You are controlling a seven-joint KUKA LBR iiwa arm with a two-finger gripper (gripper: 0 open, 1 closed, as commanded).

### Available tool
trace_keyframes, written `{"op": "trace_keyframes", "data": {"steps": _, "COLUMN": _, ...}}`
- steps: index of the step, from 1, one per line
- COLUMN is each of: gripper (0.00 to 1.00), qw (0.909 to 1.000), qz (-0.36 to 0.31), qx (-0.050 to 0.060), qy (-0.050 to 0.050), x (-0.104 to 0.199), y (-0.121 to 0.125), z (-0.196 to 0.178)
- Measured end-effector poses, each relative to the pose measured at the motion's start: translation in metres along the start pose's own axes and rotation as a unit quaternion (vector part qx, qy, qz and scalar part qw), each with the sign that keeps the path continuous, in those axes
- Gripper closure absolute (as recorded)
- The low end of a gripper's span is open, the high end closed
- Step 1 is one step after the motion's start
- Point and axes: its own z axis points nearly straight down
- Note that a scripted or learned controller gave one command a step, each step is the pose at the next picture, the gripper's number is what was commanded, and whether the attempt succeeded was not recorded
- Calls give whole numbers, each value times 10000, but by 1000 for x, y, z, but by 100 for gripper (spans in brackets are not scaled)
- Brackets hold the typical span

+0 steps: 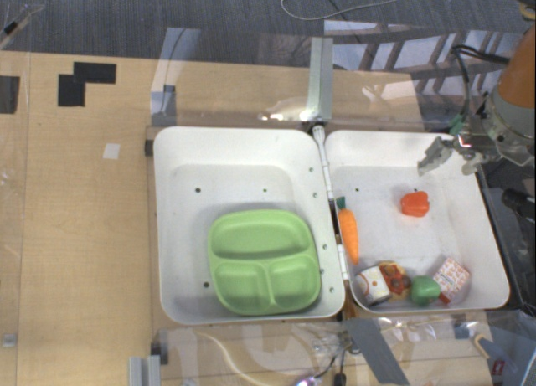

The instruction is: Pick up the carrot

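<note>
The carrot [348, 235] is orange with a dark green top. It lies lengthwise against the left wall of the right bin [494, 246], stem end toward the back. My gripper [451, 156] hangs over the bin's back right corner, well to the right of the carrot and farther back. Its two fingers stand apart and open, with nothing between them. The grey arm with its orange band comes in from the right edge.
A small red-orange toy vegetable [414, 203] sits between the gripper and the carrot. At the bin's front lie a toy can [374, 284], a green item [425, 290] and a red-and-white packet [452, 275]. A green divided plate [264, 260] sits in the left bin [180, 208].
</note>
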Motion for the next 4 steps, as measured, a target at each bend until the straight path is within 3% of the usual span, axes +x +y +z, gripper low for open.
{"op": "trace_keyframes", "data": {"steps": 1, "gripper": 0, "qw": 9996, "qz": -271, "qx": 13, "qy": 4, "x": 64, "y": -36, "z": 87}}
{"op": "trace_keyframes", "data": {"steps": 2, "gripper": 0, "qw": 9943, "qz": -1064, "qx": -5, "qy": 5, "x": 148, "y": -55, "z": 47}}
{"op": "trace_keyframes", "data": {"steps": 3, "gripper": 0, "qw": 9961, "qz": -878, "qx": 4, "qy": 8, "x": 164, "y": -61, "z": 47}}
{"op": "trace_keyframes", "data": {"steps": 4, "gripper": 0, "qw": 9755, "qz": -2198, "qx": -12, "qy": 2, "x": 163, "y": -49, "z": 47}}
